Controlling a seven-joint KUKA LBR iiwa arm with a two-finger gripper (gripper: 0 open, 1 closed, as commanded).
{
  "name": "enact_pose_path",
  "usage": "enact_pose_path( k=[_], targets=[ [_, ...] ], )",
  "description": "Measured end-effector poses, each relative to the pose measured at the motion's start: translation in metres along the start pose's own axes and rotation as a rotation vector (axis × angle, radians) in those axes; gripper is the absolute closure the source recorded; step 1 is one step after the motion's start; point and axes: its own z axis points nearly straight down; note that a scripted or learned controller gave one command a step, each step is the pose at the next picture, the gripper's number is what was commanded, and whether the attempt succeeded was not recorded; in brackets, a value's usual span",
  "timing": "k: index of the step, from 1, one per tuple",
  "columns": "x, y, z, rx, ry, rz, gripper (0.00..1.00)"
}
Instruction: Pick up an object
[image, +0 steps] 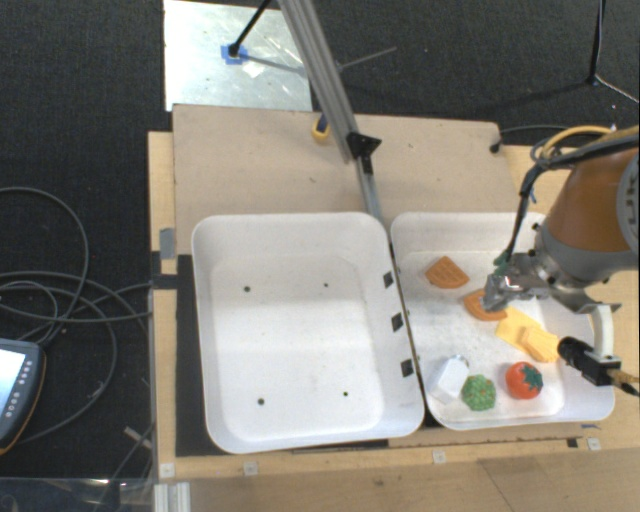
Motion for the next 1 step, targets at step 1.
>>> enact_pose_path(
  k=[1],
  targets=[
    [-0.0088,0.0045,-0.0475,-0.002,-0.001,0.000,1.00]
  ],
)
